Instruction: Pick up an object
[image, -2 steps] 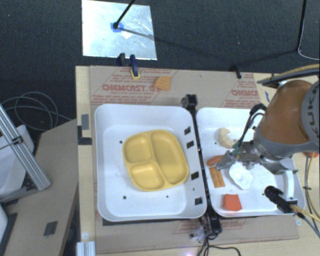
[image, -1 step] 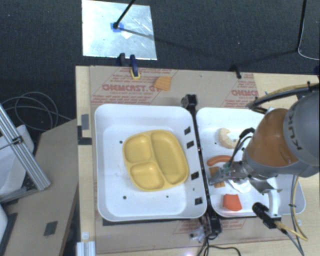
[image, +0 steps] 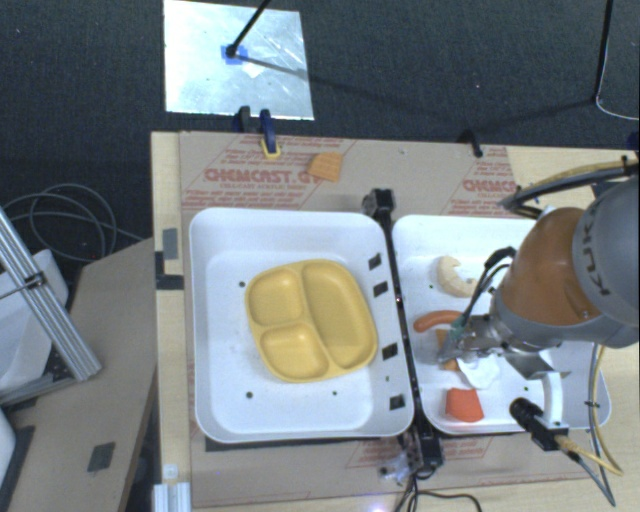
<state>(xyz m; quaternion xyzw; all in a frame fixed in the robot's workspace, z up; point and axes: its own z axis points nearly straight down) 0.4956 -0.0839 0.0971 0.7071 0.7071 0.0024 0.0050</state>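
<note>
Where the right bin (image: 420, 240) lies, arm (image: 560, 270) bent low, claw (image: 462, 345) grip indiscernible.

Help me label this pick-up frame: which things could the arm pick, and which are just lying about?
For the job: cream curved piece, orange-red sausage-shaped piece, orange block, white crumpled piece, gripper.

Lying about: yellow three-compartment plastic tray, tan foam block, silver foil sheet.

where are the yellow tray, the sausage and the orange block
yellow tray (image: 345, 310), camera view, floor of its right compartment
sausage (image: 432, 321), camera view, middle of its length
orange block (image: 463, 404), camera view, centre of its top face
</note>
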